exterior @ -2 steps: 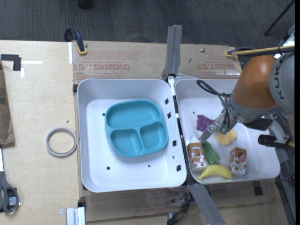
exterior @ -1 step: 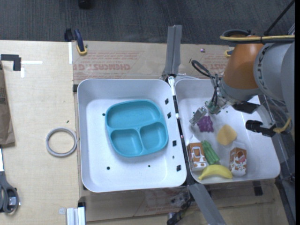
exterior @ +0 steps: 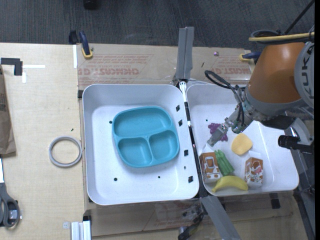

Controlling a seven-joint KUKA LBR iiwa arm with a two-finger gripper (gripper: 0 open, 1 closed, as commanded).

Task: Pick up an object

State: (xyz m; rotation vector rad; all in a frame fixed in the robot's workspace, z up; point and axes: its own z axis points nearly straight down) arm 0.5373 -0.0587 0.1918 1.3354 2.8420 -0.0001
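Observation:
The right bin (exterior: 285, 181) holds a purple toy (exterior: 215, 128), a yellow lump (exterior: 241, 144), a green piece (exterior: 224, 162), a banana (exterior: 230, 184) and two small printed cartons (exterior: 210, 166) (exterior: 254, 170). My gripper (exterior: 219, 135) reaches down from the right into this bin. Its tip sits right beside the purple toy, partly covering that toy's lower right side. Whether it touches the toy cannot be made out. The yellow lump lies just right of the gripper.
The left bin (exterior: 95, 134) carries a blue divided plate (exterior: 145, 136). A grey divider post (exterior: 184, 54) stands between the bins at the back. On the bench to the left lie a grey ring (exterior: 65, 151) and scissors (exterior: 8, 210).

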